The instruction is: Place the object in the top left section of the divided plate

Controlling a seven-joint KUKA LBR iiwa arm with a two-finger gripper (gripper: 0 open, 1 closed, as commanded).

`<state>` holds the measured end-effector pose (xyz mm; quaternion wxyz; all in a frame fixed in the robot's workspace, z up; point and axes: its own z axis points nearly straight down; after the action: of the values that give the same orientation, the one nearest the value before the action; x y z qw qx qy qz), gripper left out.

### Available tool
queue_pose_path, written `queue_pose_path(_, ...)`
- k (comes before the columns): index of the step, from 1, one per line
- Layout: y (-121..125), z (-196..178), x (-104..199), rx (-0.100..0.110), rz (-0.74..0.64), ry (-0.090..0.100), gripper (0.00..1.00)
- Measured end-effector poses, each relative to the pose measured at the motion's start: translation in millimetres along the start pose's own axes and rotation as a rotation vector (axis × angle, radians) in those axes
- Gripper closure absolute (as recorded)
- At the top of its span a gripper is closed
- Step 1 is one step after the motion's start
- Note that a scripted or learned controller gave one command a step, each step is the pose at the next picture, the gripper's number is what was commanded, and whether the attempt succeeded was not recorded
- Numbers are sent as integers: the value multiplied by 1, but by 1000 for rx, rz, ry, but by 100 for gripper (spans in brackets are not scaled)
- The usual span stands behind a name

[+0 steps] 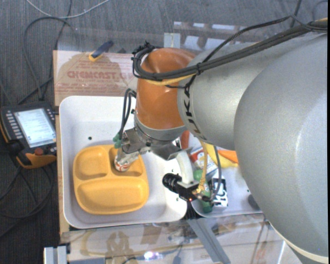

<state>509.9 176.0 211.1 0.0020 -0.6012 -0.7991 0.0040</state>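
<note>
Seen from above in the left bin (71,114): a yellow divided plate (85,202), with one wide compartment at the near side and two smaller ones at the far side. Reaching in over it from the right, the grey and orange arm (159,98), with the gripper (122,159) low above the top right section (134,170), close to the ridge that separates it from the top left section (91,163). At the tip of the tool, a small pale and reddish thing, probably the object (122,165); impossible to say whether held, or already lying on the plate, because too small and partly covered by the tool. Impossible also to tell if the tool is wide or narrow. Judged from this: the placing step in hand, near its end, but not yet at the correct compartment. Nothing lying in the top left section for now. Next, most likely, a short shift to the left across the ridge, with enough height not to knock the plate or drag it inside the bin, then a gentle lowering and release over the middle of the top left section. Some risk of dropping on the ridge and rolling back to the wrong side.
</note>
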Motion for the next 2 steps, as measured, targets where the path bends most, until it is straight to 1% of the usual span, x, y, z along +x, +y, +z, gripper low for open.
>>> queue_pose_path(1, -20, 15, -6, -3, -67, 0, 100)
queue_pose_path(2, -20, 95, 1, -24, -359, 0, 100)
